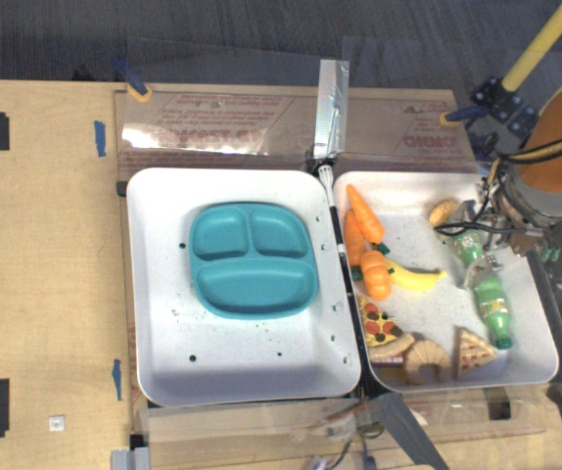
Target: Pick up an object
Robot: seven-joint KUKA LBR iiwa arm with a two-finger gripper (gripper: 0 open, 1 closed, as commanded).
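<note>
Hand [485,235] sits over right bin [545,360], right side of frame; grip state unclear. Green bottle [493,306] lies just below it, long axis near vertical in frame, nearest target.

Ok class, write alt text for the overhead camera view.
A grey robot arm's gripper hovers over the right bin, among toy carrots, a banana, a green bottle and pizza slices. The left bin holds a teal divided plate.
</note>
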